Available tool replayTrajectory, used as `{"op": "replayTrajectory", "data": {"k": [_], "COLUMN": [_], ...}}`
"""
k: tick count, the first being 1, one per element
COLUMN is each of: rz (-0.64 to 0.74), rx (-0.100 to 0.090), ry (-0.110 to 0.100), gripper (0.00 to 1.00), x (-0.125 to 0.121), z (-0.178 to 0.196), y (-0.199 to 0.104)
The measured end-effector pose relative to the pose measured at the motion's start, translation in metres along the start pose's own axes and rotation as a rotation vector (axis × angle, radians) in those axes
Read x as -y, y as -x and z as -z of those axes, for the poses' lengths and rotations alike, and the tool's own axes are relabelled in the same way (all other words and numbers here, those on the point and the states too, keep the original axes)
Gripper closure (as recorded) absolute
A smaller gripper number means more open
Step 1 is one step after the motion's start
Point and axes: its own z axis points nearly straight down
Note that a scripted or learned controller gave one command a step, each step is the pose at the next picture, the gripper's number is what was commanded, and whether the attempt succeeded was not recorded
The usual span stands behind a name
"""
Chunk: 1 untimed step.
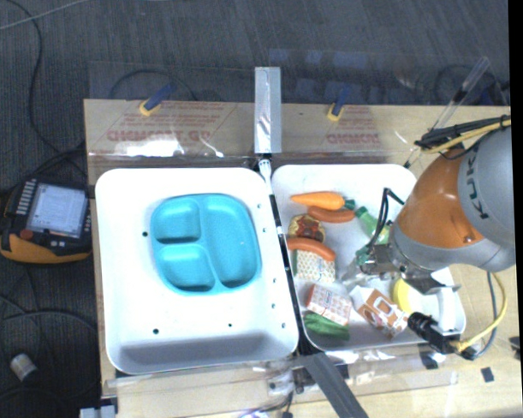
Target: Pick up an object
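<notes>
While arm [450, 214] hangs over right bin [397, 175], pincer [370, 264] among toys, grip state unclear, probably hidden

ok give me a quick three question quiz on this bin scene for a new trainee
1. True or false: the blue tray lies in the right bin.
2. Which thing lies nearest the right bin's far wall? A. the carrot B. the green item C. the yellow item
3. Fill in: the arm hangs over the ____ bin.

Key
1. False; it lies in the left bin.
2. A
3. right
</notes>
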Motion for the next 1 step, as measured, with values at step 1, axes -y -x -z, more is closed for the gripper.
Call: {"op": "replayTrajectory", "data": {"k": [1], "rz": [-0.538], "rx": [0.011], "ry": [-0.039], "gripper": [1.0], "x": [0.0091], "z": [0.0992], "y": [-0.0305]}}
